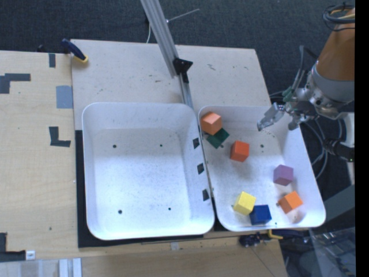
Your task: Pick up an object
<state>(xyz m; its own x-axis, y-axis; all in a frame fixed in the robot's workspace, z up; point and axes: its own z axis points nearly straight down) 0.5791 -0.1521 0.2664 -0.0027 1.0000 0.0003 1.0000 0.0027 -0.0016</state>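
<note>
Six small coloured cubes in right white bin (302,172); my two-finger claw (281,119) above far edge, apparently open, holding nothing.

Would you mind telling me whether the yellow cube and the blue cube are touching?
Touching. The camera view shows the yellow cube pressed against the blue cube with no white bin floor between them.

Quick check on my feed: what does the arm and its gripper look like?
The arm is grey with a broad orange band above the wrist. Black cables loop over its top and trail beside it. The gripper is a small grey metal assembly with light, pale fingers.
</note>
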